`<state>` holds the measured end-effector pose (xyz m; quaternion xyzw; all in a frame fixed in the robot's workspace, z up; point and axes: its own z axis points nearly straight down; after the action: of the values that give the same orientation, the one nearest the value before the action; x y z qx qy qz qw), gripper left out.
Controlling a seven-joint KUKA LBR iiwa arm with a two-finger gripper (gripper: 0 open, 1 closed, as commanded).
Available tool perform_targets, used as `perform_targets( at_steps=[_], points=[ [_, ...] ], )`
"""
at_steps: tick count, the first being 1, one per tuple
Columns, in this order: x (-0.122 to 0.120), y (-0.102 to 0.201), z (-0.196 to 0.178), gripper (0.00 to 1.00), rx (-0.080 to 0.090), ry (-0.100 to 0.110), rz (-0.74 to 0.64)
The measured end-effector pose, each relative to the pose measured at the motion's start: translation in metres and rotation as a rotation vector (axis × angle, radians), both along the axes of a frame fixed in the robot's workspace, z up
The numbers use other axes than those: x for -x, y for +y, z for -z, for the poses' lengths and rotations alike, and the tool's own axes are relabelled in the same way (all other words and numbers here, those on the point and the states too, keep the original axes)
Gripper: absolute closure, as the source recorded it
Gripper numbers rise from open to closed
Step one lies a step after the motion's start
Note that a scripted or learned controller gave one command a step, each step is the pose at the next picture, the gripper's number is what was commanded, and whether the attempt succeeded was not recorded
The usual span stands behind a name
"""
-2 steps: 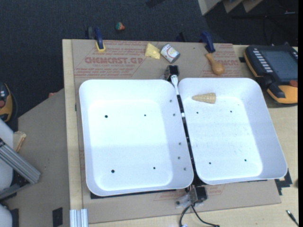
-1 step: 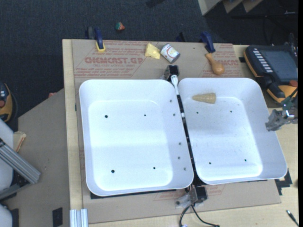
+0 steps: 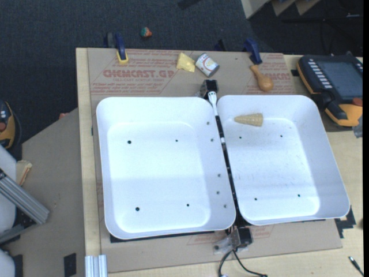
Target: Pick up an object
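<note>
A black plug with cables is sitting nearest the camera, just in front of the seam where the right bin is meeting the left bin. The cone, the 1 object lying inside the right bin, is resting on the bin's floor near its far wall, toward the corner next to the left bin. Its long axis is running along that far wall, with the narrow tip pointing toward the left bin and the wide end facing away from it.

I cannot tell the state of the gripper. A grasp is likely to be risky: the tapered, rounded cone may be rolling or squirting out of a squeeze across its slope, and the nearby wall may be crowding a descent. Beyond the right bin, a yellow wedge, a small box and 2 blue clamps are lying on the board.
</note>
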<state>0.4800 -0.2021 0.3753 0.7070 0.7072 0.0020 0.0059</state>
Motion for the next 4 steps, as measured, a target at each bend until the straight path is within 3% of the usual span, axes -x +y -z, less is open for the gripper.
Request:
perform_targets(
  at_steps=[1, 2, 3, 4],
  points=[
    [0.001, -0.008, -0.17, 1.0, 0.004, -0.01, 0.0],
    [0.0, -0.007, -0.172, 1.0, -0.001, 0.003, -0.001],
    [-0.037, 0.035, -0.026, 1.0, -0.011, 0.025, -0.005],
    [0.003, -0.026, -0.096, 1.0, 0.0, 0.004, 0.006]
  ],
)
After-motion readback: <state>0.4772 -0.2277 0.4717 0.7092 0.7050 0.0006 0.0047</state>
